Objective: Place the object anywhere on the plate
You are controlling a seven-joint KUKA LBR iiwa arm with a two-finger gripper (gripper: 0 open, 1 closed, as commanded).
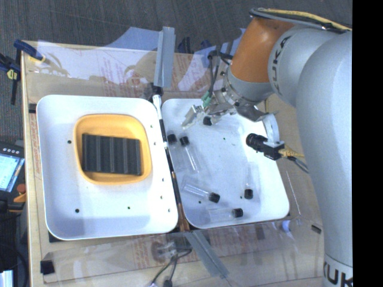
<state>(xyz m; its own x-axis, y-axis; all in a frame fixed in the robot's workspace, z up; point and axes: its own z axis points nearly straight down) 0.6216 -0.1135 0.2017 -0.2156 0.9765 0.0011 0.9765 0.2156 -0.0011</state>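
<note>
Closest to the camera was the big grey arm (317, 100), reaching in over the right bin (230, 154). Its gripper (203, 111) hung low over the far end of that bin. Whether it was spread or pressed together could not be told. A small clear thing (190, 117) lay just beside its tip, but it was not plain that the gripper was pinching it.

Further out, the right bin held a scatter of clear tubes with black caps. One tube (190, 158) lay near the middle wall. Another tube (197, 191) lay near the front edge. A few loose black caps (237, 212) sat near the front corner.

One of these tubes was most likely the thing to move. It looked light, hard and smooth. It could roll or slip away, so the middle of its body seemed the best place to take hold.

In the left bin (54, 160) sat the yellow plate (111, 121). A dark ridged block (114, 154) already covered most of it. Both bins rested side by side on the bench (90, 70).
</note>
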